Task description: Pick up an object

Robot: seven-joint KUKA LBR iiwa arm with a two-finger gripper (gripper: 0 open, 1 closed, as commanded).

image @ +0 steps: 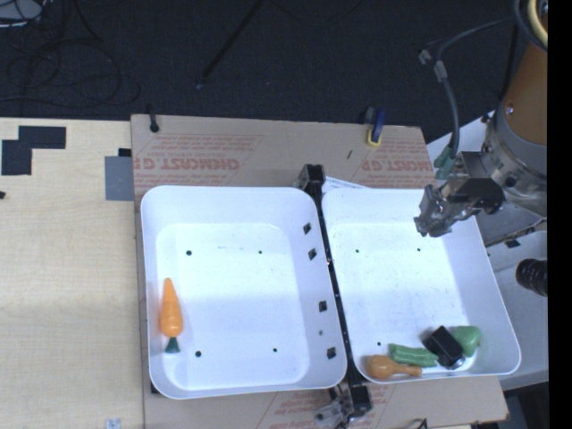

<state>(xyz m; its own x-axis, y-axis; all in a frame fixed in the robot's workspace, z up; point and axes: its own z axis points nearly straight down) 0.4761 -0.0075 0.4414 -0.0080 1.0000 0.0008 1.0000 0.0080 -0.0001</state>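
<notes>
The two-finger gripper (435, 222), whose grasping state I cannot tell, hovers above the right white plastic bin (500, 315), far from its near-corner pile, so it should descend over the black block (443, 345).

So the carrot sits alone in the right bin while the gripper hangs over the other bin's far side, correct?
Not quite: the carrot lies alone in the left bin, against its left wall. The camera view shows the gripper over the far side of the right bin.
</notes>
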